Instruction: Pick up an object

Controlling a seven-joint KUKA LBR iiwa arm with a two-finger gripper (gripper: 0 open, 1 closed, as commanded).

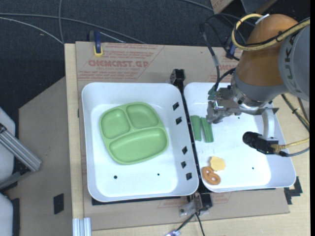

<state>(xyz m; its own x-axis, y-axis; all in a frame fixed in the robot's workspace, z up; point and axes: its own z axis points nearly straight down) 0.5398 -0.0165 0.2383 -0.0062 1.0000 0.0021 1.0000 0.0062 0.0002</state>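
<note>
The gripper (215, 116) hangs low over the right bin (256, 181), just above the two green sticks (202, 129) by the divider — how it is set I cannot tell. A yellow piece (217, 163) and a pretzel (211, 176) lie nearer the front, and a green divided plate (133, 132) sits in the left bin (93, 132).

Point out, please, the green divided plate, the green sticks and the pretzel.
green divided plate (134, 132): camera view, middle of the plate.
green sticks (202, 129): camera view, mid-length of the pair.
pretzel (212, 176): camera view, its ring.
</note>
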